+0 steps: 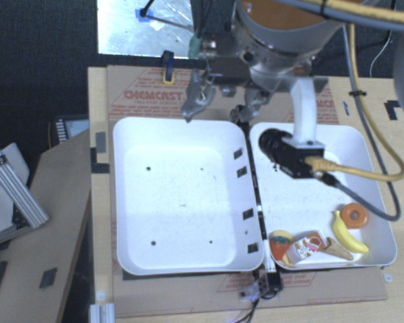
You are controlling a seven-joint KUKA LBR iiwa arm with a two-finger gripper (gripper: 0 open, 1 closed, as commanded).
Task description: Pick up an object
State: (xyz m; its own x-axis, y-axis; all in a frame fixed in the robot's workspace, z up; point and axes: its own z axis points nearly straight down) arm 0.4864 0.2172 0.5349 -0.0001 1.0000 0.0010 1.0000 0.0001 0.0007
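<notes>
Several small objects lie in the near corner of the right bin (374,173): a yellow banana (347,234), an orange ring-shaped piece (354,214), a red-orange fruit (281,245), a red and white packet (307,245) and a small tan piece (337,249). My gripper (219,108) hangs over the far edge of the bins, near the divider, well away from those objects. Its two fingers stand apart, one finger (192,104) over the left bin's far rim, the other by the divider. The gripper is open with nothing between the fingers.
The left bin (124,180) lies beside the right one, with clips along the shared divider (253,194). A black unit (288,152) with a yellow cable hangs off the arm over the right bin. A yellow clamp (167,69) stands behind the bins.
</notes>
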